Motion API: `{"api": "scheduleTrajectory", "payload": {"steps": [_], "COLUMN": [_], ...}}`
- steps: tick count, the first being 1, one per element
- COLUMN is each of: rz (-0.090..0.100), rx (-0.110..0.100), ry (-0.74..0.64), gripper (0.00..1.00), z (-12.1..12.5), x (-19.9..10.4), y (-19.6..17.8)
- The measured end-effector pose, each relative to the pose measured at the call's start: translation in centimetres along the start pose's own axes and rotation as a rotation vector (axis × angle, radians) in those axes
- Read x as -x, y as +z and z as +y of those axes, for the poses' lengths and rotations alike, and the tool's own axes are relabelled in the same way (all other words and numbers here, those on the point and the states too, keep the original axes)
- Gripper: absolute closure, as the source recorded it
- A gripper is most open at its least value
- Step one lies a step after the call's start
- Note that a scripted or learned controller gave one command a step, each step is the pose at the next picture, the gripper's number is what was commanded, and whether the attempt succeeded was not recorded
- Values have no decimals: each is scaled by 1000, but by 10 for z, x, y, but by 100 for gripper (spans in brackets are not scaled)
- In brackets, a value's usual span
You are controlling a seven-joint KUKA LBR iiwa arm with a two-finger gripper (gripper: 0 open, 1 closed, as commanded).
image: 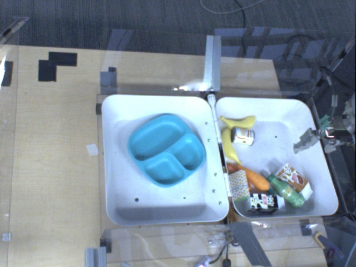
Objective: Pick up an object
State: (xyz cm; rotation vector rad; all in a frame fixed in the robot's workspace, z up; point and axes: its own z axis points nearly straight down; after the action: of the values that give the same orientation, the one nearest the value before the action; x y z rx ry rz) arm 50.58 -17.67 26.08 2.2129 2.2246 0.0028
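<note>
I see my grey two-finger gripper [311, 139] hanging at the right white bin's [283, 105] edge, its grip unreadable, while the yellow plastic banana [231, 135] leans against the divider wall, where fingers could jam.

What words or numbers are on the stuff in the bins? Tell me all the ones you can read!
None can be read.
Small can: its label is too blurred.
Juice carton: a picture and print, too small to read.
Black and white packet: marks too blurred.
Patterned packet: speckled pattern, no clear letters.
Blue divided plate: plain, no writing.
</note>
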Motion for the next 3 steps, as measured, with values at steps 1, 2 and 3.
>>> {"api": "scheduleTrajectory", "payload": {"steps": [1,2,3], "rz": [0,0,-3], "rx": [-1,2,11], "ry": [62,100,100], "gripper": [0,0,100], "z": [-18,-13,-10], "x": [7,22,24], "y": [83,165,152]}}
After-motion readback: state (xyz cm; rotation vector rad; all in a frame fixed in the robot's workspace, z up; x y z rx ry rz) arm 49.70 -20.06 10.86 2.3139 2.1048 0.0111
